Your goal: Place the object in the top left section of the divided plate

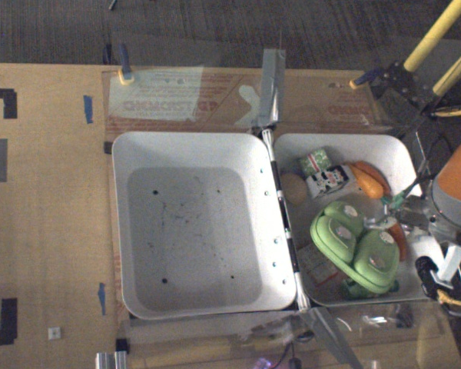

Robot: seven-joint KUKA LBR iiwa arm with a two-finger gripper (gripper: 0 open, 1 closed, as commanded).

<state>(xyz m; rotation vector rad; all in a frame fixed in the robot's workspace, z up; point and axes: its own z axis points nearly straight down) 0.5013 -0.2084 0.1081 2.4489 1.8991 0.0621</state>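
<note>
A green divided plate [352, 246] lies tilted in the right white bin [399, 151], with two of its sections showing pale insides. My gripper [383, 221] reaches in from the right and hovers at the plate's upper right edge. An orange-red item [400, 239] lies just beneath the wrist, partly hidden by it. An orange carrot-like piece [371, 179] rests at the back of the bin. Beside it sit a black-and-white carton [327, 180] and a small green-and-white carton [316, 161]. A brown rounded object [293, 187] lies by the bin's left wall.
The left white bin [131, 206] has only dark specks on its floor. A metal strip [272, 91] stands behind the wall between the bins. Cables and a yellow pole [438, 29] crowd the right side behind the arm.
</note>
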